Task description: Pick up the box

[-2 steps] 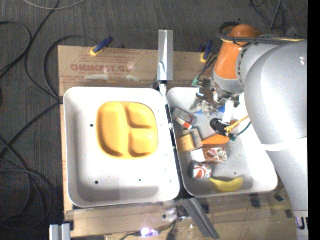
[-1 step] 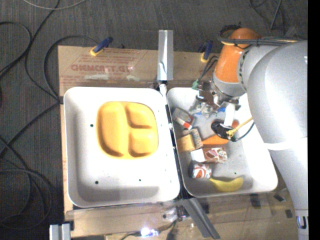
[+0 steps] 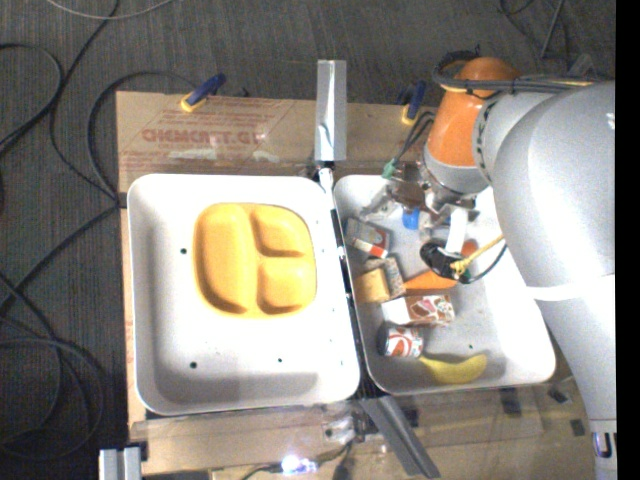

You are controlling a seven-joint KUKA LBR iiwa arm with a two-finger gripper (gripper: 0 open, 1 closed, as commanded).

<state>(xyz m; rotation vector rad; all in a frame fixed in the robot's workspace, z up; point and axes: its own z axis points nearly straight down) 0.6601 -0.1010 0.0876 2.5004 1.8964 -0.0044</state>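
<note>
A small brown box lies in the right bin, close to its left wall. Just below it a white and red carton lies on its side. My gripper hangs over the far end of the right bin, under the orange wrist band, above and to the right of the brown box and apart from it. A small blue thing sits right below the gripper. The wrist hides the fingers.
The right bin also holds a grey and red item, a dark grey piece, an orange thing, a red can and a banana. A yellow divided tray lies in the left bin.
</note>
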